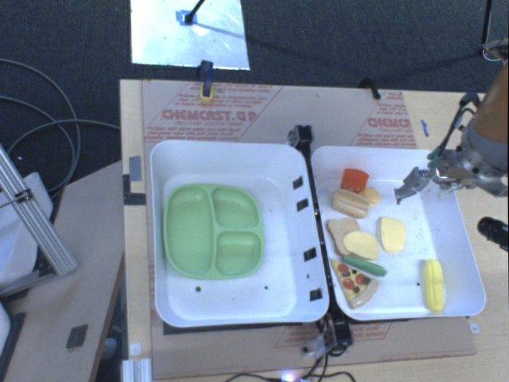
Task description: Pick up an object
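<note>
**Lowering onto the toy hot dog**

Judging from the overhead camera view, the hand (407, 185) hovers in the right bin (461, 249), its fingers apart and holding nothing. Just beside its tips lies the toy hot dog (351, 204), tan and rounded; descend centred across its narrow width.

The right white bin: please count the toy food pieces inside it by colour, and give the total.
Yellow: 4 (long yellow corn-like piece, pale yellow slice, yellow oval piece, small yellow bit)
Orange-red: 1 (block)
Tan: 2 (bun-shaped roll, flat bread slice)
Green: 1 (thin stick)
Multicoloured: 1 (pizza wedge)
Total: 9
</note>
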`<state>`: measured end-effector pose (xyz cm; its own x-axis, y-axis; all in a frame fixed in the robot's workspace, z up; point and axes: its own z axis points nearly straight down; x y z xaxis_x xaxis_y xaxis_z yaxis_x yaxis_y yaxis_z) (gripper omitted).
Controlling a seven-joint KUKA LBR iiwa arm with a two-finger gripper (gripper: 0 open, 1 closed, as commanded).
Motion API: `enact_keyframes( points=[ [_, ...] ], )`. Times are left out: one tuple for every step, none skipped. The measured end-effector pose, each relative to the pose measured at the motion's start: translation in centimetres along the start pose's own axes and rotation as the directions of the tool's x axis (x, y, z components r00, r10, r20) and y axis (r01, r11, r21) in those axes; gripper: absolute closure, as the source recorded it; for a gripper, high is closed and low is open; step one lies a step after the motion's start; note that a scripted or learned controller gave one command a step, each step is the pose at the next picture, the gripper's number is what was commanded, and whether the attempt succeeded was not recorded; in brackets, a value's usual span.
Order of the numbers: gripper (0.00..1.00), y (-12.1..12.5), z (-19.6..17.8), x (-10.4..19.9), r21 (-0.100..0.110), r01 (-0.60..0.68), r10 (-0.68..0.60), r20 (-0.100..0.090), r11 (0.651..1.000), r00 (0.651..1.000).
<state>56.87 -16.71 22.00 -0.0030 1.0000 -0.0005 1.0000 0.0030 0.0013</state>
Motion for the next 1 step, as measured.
enact_keyframes(
  points=[
    [0.00,-4.87,10.94,-0.16,0.010,-0.004,0.004,-0.004,1.000,1.000]
  ],
)
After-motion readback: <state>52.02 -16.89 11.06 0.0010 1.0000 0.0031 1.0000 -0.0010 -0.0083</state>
